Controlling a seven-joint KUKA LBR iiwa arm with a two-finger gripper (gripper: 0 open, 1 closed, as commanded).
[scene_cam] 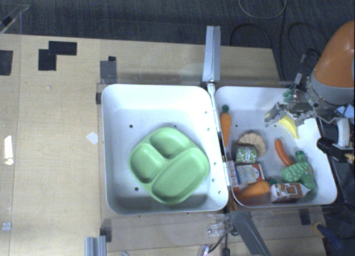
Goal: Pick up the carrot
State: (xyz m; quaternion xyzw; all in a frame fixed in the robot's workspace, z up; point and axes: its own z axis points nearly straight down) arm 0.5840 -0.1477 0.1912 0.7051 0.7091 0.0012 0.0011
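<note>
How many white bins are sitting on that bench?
2. The left bin holds a green divided plate. The right bin, touching it along the middle, holds the toy food, including the carrot against its left wall.

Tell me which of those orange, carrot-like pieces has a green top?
The carrot lying along the right bin's left wall; the red-orange piece and the front one show none.

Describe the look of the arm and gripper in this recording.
The arm has a rounded orange band above a grey wrist section. The gripper is small, metallic silver-grey, with thin pointed fingers and small green and blue fittings and thin wires at its base. Black cables trail on the dark floor behind.
</note>
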